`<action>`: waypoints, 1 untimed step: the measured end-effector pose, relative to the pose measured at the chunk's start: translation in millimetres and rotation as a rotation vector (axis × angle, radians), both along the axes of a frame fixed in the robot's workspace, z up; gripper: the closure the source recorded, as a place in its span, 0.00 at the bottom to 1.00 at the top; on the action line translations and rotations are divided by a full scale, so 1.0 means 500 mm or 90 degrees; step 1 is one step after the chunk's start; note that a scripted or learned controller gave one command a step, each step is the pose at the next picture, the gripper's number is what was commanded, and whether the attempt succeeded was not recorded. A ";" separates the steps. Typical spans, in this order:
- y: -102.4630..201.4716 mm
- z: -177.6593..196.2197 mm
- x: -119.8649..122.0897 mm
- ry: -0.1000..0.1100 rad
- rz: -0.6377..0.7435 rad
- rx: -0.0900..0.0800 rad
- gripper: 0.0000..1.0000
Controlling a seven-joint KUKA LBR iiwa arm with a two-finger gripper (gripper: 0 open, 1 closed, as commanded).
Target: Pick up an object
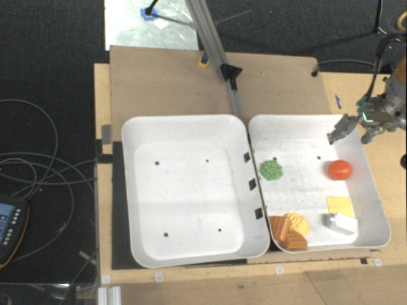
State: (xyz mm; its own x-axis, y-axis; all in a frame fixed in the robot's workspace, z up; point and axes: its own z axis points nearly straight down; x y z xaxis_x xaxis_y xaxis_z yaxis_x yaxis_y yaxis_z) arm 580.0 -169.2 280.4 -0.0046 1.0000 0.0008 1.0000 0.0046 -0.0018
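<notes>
Over the right bin's [318, 246] far right rim, the gripper [353, 131] hangs with jaws spread and nothing between them, so no pick is made yet: the red ball [339, 169] lies just below it, untouched.

A single fixed camera looks down from above at a slant, set far enough back to take in the whole bench [210, 81], both white bins and a strip of dark floor with cables on the left. The left bin [137, 189] and right bin [375, 224] sit low in the frame. The arm [391, 103] enters from the right edge.
</notes>
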 end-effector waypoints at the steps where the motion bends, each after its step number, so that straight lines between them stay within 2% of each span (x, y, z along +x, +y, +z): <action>1: 0.000 0.003 0.001 -0.002 0.000 -0.001 0.00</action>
